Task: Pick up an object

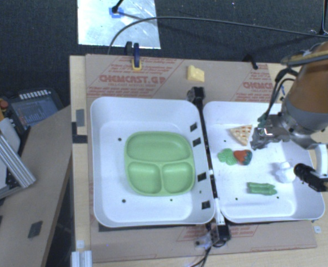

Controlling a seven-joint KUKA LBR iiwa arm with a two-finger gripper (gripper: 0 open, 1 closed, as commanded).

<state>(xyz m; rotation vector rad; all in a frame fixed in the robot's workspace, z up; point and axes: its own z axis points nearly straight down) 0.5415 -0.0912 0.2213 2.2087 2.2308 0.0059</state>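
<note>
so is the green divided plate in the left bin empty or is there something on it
Empty. The green plate lies flat in the left bin, and all three of its compartments show bare green. The toy foods lie in the right bin.

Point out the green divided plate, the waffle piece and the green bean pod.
green divided plate (159, 163): camera view, its middle ridge.
waffle piece (242, 133): camera view, centre of the wedge.
green bean pod (261, 188): camera view, mid-length.
</note>
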